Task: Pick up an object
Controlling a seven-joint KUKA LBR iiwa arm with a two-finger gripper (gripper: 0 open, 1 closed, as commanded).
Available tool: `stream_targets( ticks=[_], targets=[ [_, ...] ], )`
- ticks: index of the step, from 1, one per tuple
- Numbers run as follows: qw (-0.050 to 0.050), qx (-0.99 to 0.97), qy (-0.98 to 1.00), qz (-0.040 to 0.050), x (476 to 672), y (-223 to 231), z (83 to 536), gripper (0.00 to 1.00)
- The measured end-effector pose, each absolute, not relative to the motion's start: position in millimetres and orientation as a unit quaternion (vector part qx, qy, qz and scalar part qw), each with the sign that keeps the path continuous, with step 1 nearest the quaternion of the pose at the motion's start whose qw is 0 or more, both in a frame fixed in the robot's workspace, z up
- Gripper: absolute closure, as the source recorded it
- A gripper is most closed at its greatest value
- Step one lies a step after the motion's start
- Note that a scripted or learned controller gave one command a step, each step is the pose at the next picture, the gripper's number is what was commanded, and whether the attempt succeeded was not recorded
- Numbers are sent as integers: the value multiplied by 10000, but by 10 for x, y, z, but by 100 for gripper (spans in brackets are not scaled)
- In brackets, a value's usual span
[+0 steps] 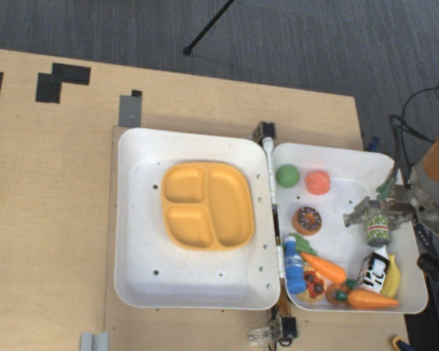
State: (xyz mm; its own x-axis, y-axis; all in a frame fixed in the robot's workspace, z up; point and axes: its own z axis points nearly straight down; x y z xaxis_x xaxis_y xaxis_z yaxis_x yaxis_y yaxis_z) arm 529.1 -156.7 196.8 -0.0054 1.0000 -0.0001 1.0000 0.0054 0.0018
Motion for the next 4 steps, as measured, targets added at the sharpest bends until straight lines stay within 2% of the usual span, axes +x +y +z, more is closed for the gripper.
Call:
stream_targets(
  ticks=[1, 2, 3, 4],
  targets=[
    [52, 6501, 7599, 8, 5427, -2021, 1241, 0],
    [130, 5202, 8540, 26, 5510, -2030, 1169, 0],
    [184, 4724, 8812, 15, 5319, -2074, 1121, 0],
    [182, 3511, 9362, 16, 5262, -2008, 1097, 0]
  ],
)
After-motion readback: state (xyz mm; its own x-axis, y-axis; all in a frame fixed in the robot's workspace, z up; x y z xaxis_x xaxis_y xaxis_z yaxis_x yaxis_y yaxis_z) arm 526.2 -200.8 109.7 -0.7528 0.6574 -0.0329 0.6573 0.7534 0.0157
